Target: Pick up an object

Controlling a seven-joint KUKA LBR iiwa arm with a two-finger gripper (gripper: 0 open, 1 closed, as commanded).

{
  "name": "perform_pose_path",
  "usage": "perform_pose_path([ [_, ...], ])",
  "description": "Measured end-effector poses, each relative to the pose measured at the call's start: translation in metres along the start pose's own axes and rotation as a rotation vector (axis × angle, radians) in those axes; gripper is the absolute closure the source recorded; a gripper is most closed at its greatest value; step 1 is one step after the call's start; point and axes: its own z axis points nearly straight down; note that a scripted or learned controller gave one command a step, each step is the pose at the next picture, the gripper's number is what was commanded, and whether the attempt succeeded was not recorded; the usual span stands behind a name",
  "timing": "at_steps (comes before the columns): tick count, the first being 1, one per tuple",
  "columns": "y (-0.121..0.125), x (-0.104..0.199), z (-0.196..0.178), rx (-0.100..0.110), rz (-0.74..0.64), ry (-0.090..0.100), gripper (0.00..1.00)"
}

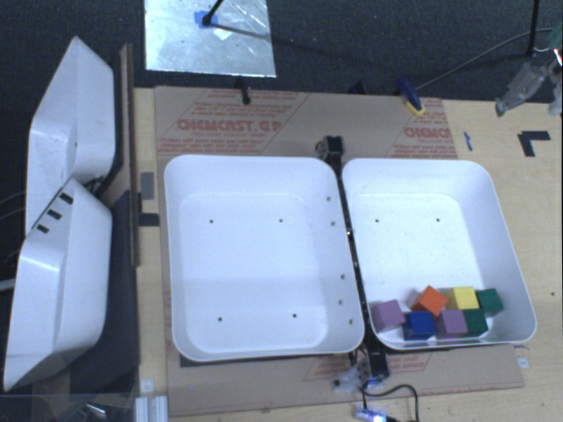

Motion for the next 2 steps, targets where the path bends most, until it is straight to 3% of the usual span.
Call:
perform_pose_path([
  [1, 0.023, -0.001, -0.124, -0.015, -0.001, -0.004, 0.0],
  [2, 0.001, -0.017, 0.018, 0.0, 0.001, 0.0, 0.0],
])
